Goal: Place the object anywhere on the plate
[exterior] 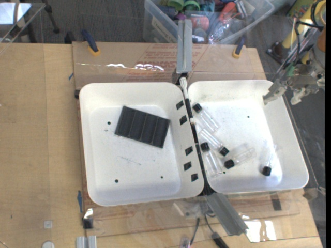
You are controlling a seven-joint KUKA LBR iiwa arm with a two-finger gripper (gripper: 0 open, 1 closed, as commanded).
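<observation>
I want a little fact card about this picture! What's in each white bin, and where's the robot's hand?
left bin: holds one dark ridged plate, lying flat and turned a bit askew
right bin: holds several clear vials with black caps, scattered, mostly toward its left half
gripper: at the right bin's upper right edge; too blurred to tell more
plate contents: nothing lies on it
behind the bins: clear tub of colourful items

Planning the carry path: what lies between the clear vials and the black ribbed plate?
In the camera view, the raised divider where the two white bins meet, with black clips, lies between the clear black-capped plastic vials and the black ribbed rectangular plate.
</observation>
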